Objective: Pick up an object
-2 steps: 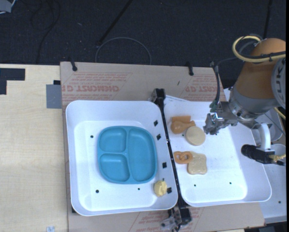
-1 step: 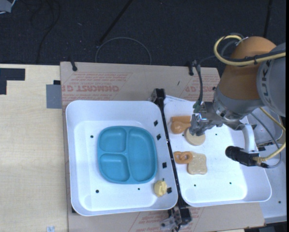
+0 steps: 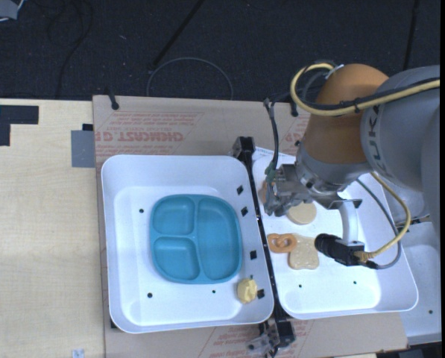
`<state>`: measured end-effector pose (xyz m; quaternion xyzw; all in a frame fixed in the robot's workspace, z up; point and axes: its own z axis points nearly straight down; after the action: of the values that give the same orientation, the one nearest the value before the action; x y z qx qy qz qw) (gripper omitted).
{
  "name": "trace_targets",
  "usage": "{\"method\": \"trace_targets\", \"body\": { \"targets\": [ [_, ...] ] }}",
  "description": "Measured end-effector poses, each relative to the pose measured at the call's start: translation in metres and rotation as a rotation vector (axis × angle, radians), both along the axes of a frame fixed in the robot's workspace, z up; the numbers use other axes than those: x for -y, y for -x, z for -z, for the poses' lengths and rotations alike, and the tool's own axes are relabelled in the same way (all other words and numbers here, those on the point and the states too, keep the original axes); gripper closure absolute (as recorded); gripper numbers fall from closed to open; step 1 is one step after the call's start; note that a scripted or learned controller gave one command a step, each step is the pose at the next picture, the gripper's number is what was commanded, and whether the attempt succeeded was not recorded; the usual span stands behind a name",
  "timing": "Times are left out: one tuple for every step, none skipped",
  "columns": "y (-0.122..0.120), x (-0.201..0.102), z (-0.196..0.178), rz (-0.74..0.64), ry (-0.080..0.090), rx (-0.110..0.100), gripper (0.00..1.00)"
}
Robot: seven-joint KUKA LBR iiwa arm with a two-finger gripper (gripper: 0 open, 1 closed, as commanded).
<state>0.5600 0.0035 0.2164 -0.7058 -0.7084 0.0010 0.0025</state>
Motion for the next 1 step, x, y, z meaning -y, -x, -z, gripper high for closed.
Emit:
{"method": "trace_targets", "body": {
  "targets": [
    [0.0141, -0.0529, -0.0135, -0.001, 0.000, 0.001, 1.00]
  ]
}}
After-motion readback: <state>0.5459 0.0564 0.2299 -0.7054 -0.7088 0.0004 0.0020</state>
